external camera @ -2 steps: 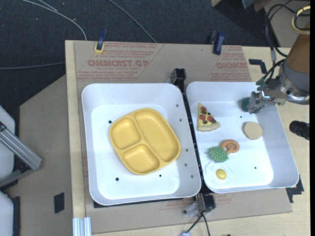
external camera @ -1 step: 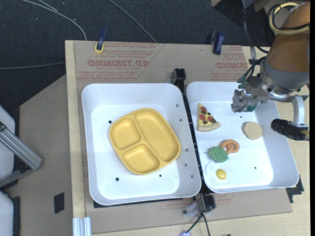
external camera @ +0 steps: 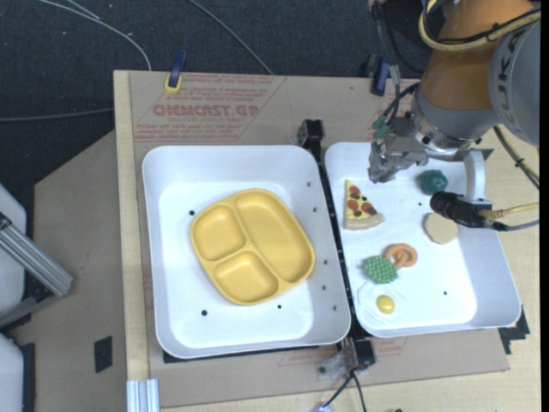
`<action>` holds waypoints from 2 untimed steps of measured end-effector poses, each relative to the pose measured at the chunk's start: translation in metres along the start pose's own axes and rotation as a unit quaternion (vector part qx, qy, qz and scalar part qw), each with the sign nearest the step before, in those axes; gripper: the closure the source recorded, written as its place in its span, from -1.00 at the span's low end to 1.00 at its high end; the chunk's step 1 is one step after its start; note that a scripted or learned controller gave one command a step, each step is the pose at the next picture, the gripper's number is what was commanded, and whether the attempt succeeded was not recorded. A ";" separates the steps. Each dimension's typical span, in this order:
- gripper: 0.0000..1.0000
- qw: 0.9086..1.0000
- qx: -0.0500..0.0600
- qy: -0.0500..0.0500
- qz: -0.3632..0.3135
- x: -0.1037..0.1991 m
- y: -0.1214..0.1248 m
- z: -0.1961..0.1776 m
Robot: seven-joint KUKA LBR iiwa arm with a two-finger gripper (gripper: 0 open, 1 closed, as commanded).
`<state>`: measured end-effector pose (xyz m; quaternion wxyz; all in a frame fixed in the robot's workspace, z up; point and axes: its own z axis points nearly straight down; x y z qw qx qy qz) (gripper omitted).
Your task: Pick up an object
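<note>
The right bin [external camera: 480, 312] holds a toy pizza slice [external camera: 359, 206], a teal lump [external camera: 433, 180], a tan disc [external camera: 440, 229], an orange ring-shaped piece [external camera: 401, 255], a green knobbly piece [external camera: 380, 269] and a fried-egg toy [external camera: 384, 302]. My gripper [external camera: 383, 170] hangs over the back left part of this bin, just above and right of the pizza slice's tip. I see nothing between its fingers.
The left bin [external camera: 171, 316] holds a yellow divided plate [external camera: 250, 245]. Black clamps [external camera: 310, 132] sit between the bins at the back, and another at the front [external camera: 360, 352]. A black cable fitting [external camera: 455, 206] lies over the right bin beside the tan disc.
</note>
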<state>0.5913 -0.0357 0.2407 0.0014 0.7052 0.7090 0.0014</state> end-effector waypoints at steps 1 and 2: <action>1.00 1.000 0.001 0.000 0.000 0.052 0.012 0.014; 1.00 1.000 0.000 0.000 0.001 0.100 0.025 0.005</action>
